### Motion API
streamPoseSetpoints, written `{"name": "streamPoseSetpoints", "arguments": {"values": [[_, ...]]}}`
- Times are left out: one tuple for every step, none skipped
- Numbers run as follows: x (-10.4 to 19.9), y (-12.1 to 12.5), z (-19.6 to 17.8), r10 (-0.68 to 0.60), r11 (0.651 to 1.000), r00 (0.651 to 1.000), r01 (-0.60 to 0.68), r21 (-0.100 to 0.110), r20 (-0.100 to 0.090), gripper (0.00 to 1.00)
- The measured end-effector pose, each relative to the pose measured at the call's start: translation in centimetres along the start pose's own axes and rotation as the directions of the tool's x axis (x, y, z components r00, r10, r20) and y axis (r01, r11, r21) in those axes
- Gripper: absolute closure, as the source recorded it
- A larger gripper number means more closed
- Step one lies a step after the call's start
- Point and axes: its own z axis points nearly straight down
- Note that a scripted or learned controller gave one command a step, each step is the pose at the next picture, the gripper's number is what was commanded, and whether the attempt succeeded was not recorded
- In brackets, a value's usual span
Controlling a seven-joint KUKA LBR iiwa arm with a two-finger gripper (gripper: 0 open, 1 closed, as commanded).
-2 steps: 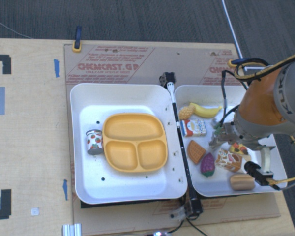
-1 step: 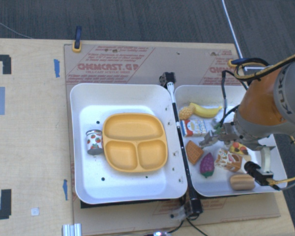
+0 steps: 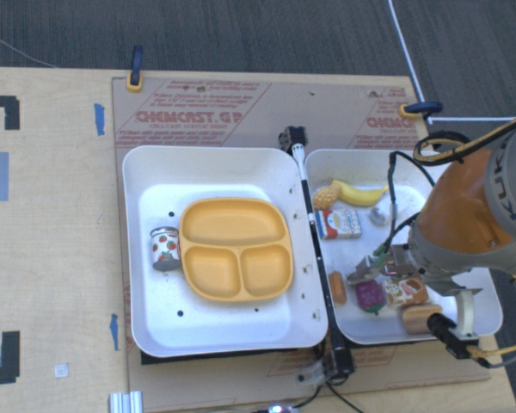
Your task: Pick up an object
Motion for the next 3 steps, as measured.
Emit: {"name": "streamPoseSetpoints", "arguments": {"values": [[-0.3, 0.2, -1.1, 0.004, 1.000, 1.000, -0.004, -0.008, 0.008, 1.00], [4.8, -0.3, -9.5, -0.003, 1.000, 1.000, 0.003, 0.020, -0.010, 1.00], [10.3, 7.8, -9.7, -0.003, 1.000, 1.000, 0.004, 0.020, -0.009, 1.00]]}}
